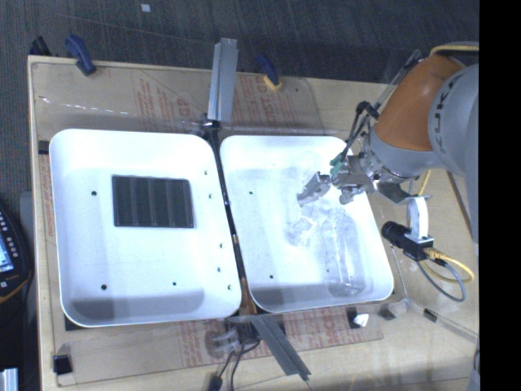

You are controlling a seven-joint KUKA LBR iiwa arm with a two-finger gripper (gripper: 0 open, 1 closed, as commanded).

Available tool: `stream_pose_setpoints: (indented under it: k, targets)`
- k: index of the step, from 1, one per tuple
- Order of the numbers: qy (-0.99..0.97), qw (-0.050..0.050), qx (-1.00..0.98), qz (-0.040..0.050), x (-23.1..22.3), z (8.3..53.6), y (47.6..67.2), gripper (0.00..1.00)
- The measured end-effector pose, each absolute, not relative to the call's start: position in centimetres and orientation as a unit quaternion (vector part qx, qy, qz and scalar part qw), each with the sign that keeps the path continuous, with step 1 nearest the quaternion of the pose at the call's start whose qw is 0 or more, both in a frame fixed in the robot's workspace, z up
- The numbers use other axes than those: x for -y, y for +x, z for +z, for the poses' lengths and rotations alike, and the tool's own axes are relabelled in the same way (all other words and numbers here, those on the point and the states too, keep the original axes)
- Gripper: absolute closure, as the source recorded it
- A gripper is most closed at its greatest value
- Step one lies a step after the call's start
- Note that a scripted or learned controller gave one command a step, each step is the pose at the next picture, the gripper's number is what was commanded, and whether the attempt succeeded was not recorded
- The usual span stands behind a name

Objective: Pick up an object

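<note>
- Two shallow white bins sit side by side on a bench, seen from above. The left bin (81, 218) holds a dark ribbed rectangular block (153, 201), lying flat near its middle.
- The right bin (252, 218) holds clear, glassy items: a clear plastic bottle (345, 255) lying lengthwise toward the bin's right wall, and a small crumpled clear piece (299, 231) just beside it.
- The gripper (326, 187) hangs over the right bin's upper right area, above the clear items. Whether it is open, closed or holding anything cannot be told.
- Risks, as a judgement: the smooth, round bottle could roll or slip away; it lies near the wall, so the gripper may strike the rim.
</note>
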State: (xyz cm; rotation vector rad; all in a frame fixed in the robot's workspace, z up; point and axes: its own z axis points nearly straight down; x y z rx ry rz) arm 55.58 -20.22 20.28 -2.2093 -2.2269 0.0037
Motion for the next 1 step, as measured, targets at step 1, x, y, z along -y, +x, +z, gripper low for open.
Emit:
stream_pose_setpoints:
  k: [1]
  targets:
    - [-0.792, 0.0, 0.611, 0.0006, 18.01, 26.31, 51.33, 0.0]
